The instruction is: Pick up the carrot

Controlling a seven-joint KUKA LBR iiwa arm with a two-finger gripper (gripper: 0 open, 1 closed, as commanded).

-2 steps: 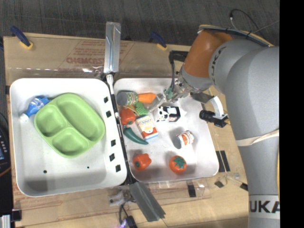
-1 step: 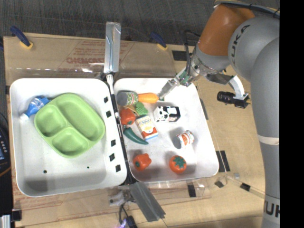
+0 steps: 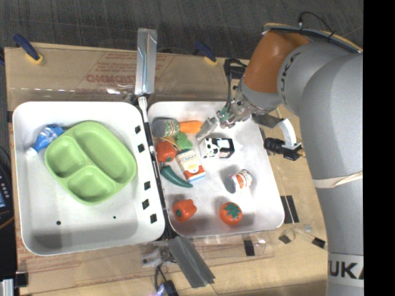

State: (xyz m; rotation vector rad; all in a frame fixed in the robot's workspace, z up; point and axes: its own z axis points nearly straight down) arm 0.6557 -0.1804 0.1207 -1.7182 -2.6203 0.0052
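1. Nearest, two tomatoes are sitting along the front edge of the right bin [image 3: 271, 217]: one tomato [image 3: 184, 209] at the left, the other tomato [image 3: 230, 213] well to its right.
2. Behind them, a small can [image 3: 241, 180] is lying on its side, and a juice carton [image 3: 191, 166] is resting against a green pepper [image 3: 174, 176].
3. Next, a black-and-white carton [image 3: 218, 147] is lying near the middle of the bin.
4. In the left bin [image 3: 28, 165], a green divided plate [image 3: 91, 161] is sitting with a blue item [image 3: 45, 135] tucked behind its left corner.
5. Farther back, the carrot [image 3: 190, 127] is lying at the back of the right bin, beside a grey can [image 3: 165, 128].
6. The end effector [image 3: 208, 128] is hanging just right of the carrot, its fingers [image 3: 203, 132] standing apart, with nothing between them.
7. Farthest, the grey arm [image 3: 321, 97] is reaching in across the counter [image 3: 185, 73].
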